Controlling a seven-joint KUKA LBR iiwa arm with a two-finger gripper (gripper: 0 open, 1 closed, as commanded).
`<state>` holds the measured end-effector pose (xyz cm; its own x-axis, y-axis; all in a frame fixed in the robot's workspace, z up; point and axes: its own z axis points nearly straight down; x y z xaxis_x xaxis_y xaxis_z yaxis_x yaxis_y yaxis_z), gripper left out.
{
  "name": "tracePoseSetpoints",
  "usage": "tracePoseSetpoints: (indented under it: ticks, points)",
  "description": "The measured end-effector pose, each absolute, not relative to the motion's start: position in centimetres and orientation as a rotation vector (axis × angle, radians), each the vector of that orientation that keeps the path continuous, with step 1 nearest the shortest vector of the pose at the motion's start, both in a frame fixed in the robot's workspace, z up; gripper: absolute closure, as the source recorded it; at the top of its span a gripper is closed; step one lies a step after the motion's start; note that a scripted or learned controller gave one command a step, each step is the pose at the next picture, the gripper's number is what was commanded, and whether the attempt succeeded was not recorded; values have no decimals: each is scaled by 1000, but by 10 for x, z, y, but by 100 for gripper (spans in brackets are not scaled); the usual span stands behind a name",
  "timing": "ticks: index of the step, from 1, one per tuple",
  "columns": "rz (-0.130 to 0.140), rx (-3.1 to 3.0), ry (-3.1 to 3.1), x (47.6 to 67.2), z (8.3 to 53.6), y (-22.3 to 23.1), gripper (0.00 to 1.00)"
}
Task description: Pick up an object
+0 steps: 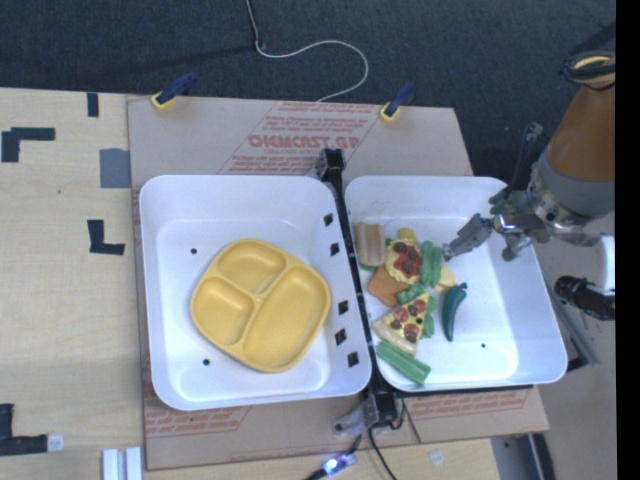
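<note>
The gripper (462, 243) hangs over the right bin (500, 343), just beside the toy food pile (410, 298); from here I cannot tell how it is set. A yellow divided plate (260, 305) lies in the left bin (170, 228).

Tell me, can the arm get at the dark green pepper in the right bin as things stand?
Probably yes. The pepper lies at the pile's right edge with bare bin floor beside it, and the gripper hovers just above it with nothing between.
</note>
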<state>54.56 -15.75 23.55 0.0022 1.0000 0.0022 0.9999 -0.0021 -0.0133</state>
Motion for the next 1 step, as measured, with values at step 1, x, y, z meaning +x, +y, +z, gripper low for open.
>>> tracePoseSetpoints:
  ticks: [1]
  points:
    - [2,-2219,-2221,548,242,-157,0]
